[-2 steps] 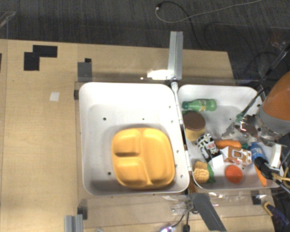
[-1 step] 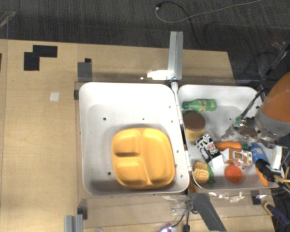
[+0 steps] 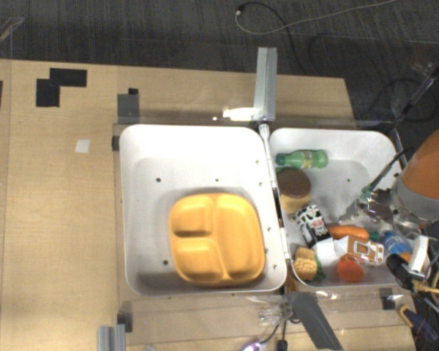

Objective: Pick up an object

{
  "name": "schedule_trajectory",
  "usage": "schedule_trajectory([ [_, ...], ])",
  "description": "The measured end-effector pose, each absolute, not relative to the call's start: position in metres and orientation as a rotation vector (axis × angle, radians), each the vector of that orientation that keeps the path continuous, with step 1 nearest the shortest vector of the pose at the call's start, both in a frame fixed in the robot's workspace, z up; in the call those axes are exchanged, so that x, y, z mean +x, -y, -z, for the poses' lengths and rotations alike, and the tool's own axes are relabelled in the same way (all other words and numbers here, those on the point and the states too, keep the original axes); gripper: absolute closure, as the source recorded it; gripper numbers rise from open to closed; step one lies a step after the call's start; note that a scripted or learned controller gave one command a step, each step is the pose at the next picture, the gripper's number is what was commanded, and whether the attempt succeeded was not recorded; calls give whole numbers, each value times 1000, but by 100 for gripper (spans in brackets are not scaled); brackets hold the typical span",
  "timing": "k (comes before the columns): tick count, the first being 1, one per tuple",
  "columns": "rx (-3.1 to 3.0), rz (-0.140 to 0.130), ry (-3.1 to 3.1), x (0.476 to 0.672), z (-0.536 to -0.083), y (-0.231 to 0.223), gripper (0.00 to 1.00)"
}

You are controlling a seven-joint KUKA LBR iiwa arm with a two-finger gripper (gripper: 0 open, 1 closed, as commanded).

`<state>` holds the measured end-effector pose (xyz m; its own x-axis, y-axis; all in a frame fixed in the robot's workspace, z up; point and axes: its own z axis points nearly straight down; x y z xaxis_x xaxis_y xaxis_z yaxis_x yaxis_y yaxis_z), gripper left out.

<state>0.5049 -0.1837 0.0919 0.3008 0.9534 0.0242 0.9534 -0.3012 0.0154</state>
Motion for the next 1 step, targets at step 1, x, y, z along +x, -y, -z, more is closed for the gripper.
schedule_trajectory([
  [1, -2547, 44, 1843, 500, -92, 182, 0],
])
